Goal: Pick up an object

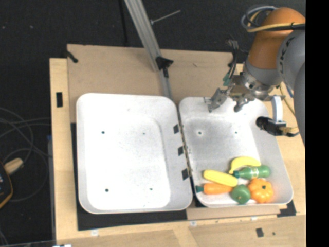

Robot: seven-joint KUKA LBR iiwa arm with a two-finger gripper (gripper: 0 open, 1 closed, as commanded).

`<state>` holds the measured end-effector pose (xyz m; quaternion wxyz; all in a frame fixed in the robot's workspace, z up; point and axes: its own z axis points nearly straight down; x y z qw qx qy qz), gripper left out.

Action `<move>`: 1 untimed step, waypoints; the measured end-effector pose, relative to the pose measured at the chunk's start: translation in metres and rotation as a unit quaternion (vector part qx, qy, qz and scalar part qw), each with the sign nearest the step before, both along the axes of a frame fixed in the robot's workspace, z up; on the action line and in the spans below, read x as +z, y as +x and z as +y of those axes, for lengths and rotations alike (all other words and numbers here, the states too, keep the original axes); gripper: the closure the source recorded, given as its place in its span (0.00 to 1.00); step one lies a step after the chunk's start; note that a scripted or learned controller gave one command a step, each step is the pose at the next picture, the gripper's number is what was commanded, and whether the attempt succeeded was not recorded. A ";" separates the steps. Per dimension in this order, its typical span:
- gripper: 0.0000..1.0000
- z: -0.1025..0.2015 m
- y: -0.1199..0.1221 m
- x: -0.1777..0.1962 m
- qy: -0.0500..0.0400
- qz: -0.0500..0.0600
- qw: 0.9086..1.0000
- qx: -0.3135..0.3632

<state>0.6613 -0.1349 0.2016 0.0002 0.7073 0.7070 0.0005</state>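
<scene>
no text, label, brand or number can be read on anything here.

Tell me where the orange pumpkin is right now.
The pumpkin sits in the right bin's near right corner, touching the green pepper, below the green bottle.

White bins (128,153), faintly speckled (dark dots here and there); yellow banana (244,162), yellow corn (220,177), orange carrot (216,189), orange pumpkin (261,190), green pepper (240,194).
</scene>
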 end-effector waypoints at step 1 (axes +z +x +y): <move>0.00 -0.039 0.025 -0.088 0.000 0.004 1.000 -0.001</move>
